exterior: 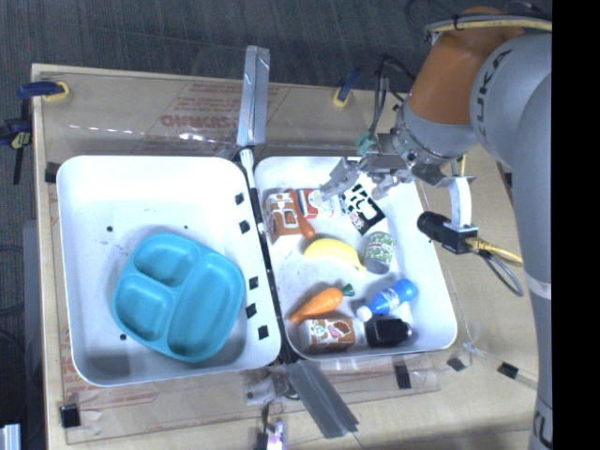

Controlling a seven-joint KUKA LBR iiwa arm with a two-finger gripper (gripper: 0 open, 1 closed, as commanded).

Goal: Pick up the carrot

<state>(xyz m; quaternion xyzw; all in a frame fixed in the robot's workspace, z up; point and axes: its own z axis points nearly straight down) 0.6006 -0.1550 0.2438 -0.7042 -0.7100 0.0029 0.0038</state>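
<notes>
The orange carrot (317, 304) lies on a slant near the front of the right bin (437, 279), its green top end pointing toward a yellow lemon-like fruit (331, 251). My gripper (349, 182) hangs above the back of the right bin, over a black-and-white carton (364, 208), well behind the carrot and apart from it. Its fingers look spread, with nothing between them.
Around the carrot sit a brown snack box (288, 213), a small green can (379, 249), a blue bottle (391, 297), a dark bottle (387, 330) and a flat red-labelled packet (329, 334). The left bin (84, 204) holds a blue divided plate (178, 294).
</notes>
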